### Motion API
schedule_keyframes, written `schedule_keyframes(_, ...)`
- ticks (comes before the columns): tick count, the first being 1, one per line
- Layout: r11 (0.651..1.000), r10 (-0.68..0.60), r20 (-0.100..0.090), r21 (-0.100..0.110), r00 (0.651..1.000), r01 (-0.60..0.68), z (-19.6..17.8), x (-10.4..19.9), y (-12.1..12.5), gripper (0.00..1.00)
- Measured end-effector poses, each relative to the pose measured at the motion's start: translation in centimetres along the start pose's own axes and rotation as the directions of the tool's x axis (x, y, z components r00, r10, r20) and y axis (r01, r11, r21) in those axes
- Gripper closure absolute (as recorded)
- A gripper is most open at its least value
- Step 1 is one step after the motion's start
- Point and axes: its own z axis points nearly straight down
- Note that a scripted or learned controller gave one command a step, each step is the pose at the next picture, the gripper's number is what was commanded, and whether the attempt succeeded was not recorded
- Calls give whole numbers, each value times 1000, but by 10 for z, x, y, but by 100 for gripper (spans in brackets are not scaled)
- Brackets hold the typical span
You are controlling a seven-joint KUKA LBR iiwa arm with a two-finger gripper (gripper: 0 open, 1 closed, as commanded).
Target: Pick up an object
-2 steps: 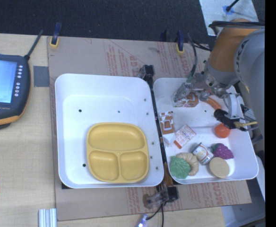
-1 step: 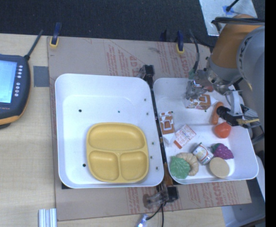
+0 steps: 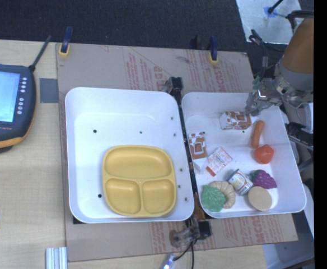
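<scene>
- My pincer (image 3: 257,102) hangs over the far part of the right shallow white bin (image 3: 295,167), close to its far rim; I cannot tell if it is open or closed, and I see nothing held in it.
- Just beside it, toward the bin's middle, lies a small brown-and-white printed packet (image 3: 236,120), and near that a slim orange carrot (image 3: 257,133) with a round red tomato (image 3: 264,153) below it.
- Two more small packets, brown-white (image 3: 197,144) and red-white (image 3: 219,160), lie near the wall between the bins.
- The near part of this bin is crowded: a green leafy piece (image 3: 211,198), a tan croissant (image 3: 226,190), a small tin can (image 3: 240,182), purple grapes (image 3: 263,179) and a pale round disc (image 3: 260,198) lie close together.
- The left white bin (image 3: 80,150) holds a yellow divided plastic tray (image 3: 139,180); its far half is bare white floor.
- On the counter (image 3: 23,206) at far left lies a grey-orange tablet controller (image 3: 6,105).
</scene>
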Motion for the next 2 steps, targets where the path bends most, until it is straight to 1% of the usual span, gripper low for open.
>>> schedule_keyframes(1,1000,0,-1,1,1000,0,1,1,0,0)
schedule_keyframes(2,1000,-2,-1,5,1000,2,76,-29,-59,0)
